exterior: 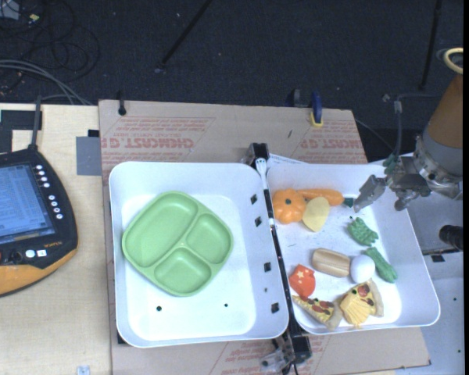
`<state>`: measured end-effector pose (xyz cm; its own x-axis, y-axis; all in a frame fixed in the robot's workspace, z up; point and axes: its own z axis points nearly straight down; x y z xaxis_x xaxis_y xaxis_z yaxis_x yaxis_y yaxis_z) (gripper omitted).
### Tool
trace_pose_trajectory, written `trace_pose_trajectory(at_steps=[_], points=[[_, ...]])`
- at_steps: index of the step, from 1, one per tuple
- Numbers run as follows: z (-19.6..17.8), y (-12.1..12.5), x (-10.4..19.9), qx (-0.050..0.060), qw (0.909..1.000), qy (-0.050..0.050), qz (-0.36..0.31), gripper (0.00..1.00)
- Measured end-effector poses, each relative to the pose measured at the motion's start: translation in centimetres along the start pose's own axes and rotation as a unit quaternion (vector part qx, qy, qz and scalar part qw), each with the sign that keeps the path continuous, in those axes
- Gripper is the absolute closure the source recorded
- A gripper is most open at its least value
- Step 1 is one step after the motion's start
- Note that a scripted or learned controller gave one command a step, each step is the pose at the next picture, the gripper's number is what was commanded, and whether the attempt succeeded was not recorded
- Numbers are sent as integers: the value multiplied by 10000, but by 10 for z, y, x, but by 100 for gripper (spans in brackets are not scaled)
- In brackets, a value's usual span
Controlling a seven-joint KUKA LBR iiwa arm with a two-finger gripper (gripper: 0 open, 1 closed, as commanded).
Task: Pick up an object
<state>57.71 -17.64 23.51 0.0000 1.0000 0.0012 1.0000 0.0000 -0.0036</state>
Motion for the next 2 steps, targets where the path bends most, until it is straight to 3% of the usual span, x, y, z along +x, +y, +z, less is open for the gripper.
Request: trace_pose_trajectory(at_steps=[1, 2], points=[[142, 14, -18, 16, 10000, -12, 2, 0], [143, -47, -3, -91, 9999, -42, -7, 0]])
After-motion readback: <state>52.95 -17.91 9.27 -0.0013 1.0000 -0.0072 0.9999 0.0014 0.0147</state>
